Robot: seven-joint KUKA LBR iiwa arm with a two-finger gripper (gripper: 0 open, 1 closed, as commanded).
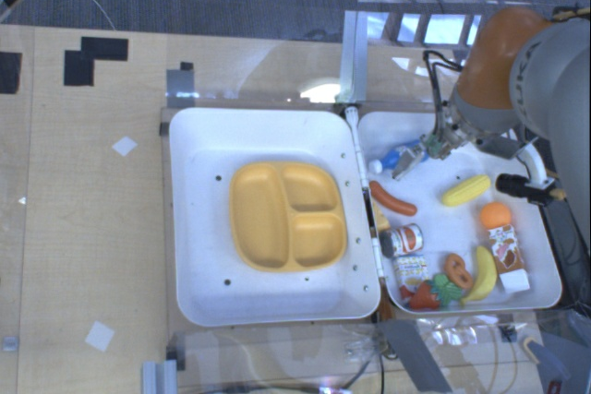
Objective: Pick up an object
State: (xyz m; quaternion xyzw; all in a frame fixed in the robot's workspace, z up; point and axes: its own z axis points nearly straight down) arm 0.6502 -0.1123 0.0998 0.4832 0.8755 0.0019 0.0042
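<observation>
Gripper (434, 146) of mine hangs low over the far left corner of the right bin (545, 295), just beside a small bottle (392, 161) lying there; how wide it stands I cannot tell, and I see nothing in it. I judge the bottle light, stiff and a little slippery, so I would take it across its middle.
</observation>
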